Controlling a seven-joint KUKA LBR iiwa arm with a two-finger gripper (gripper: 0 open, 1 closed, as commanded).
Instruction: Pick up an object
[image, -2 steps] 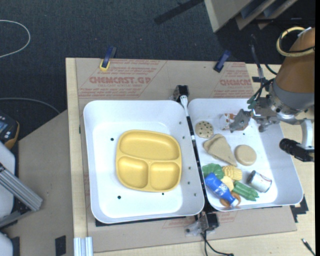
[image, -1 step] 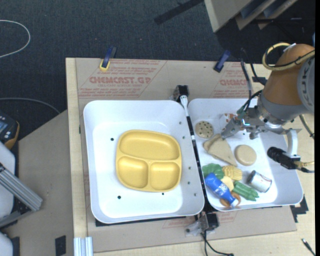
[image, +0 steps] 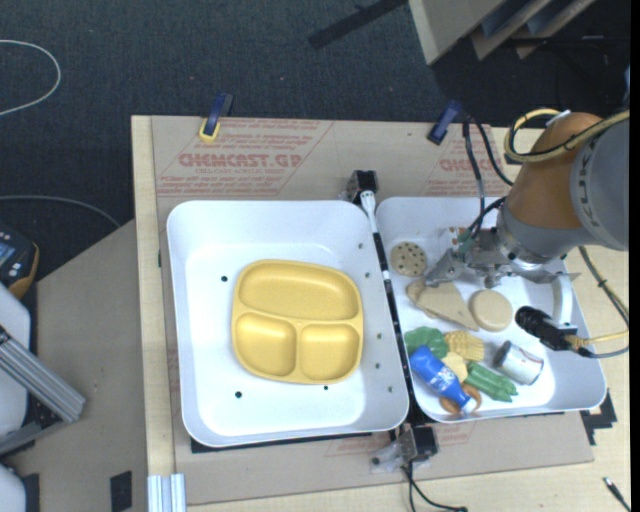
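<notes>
Papered bench (image: 290, 160), dark carpeted floor (image: 150, 60)

A robotics lab: clamped cardboard-topped bench (image: 300, 150), two white bins (image: 190, 300), trailing cables (image: 30, 75), dark carpet.

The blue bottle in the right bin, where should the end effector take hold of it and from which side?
Probably across the middle of the blue bottle, coming straight down. It lies flat and slanted, its orange cap toward the bin's front edge, so close across its narrow width. Green toy pieces crowd its sides, so room is tight.
</notes>
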